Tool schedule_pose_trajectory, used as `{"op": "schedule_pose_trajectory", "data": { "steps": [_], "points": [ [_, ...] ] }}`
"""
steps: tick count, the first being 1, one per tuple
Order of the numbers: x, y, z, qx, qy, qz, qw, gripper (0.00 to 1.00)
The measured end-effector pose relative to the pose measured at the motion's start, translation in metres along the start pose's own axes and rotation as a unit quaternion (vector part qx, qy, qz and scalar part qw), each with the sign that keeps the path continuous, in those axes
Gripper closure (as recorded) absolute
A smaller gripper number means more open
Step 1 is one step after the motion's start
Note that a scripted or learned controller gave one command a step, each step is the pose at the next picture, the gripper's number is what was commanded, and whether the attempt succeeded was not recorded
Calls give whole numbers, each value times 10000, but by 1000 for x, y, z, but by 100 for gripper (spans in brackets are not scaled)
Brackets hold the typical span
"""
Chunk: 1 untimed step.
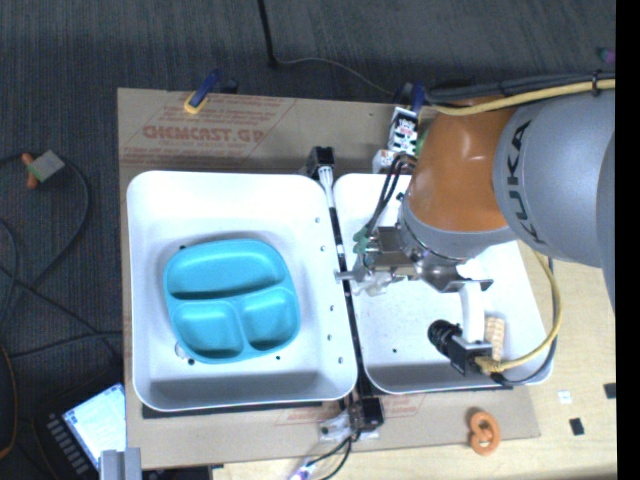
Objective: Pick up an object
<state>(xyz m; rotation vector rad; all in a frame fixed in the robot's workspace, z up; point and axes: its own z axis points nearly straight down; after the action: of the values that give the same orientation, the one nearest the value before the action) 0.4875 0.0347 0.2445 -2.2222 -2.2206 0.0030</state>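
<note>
A light blue divided tray (232, 298) with three compartments lies flat in the middle of the left bin (150, 218). My gripper (372, 273) hangs low over the left side of the right bin (400, 363), close to the wall between the two bins and well to the right of the tray. The grey arm with its orange band (460, 168) covers most of the right bin's far half, so what lies beneath it is hidden. I see no object at the gripper's tip.
Both bins rest on a brown cardboard sheet (210, 133). A blue clip (200, 90) sits at its far left edge and a small orange ring (484, 430) near the front right. Cables trail over the dark floor to the left.
</note>
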Motion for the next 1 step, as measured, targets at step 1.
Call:
{"op": "schedule_pose_trajectory", "data": {
  "steps": [1],
  "points": [
    [63,-4,-23,-2,6,-14,10000,100]
  ]
}}
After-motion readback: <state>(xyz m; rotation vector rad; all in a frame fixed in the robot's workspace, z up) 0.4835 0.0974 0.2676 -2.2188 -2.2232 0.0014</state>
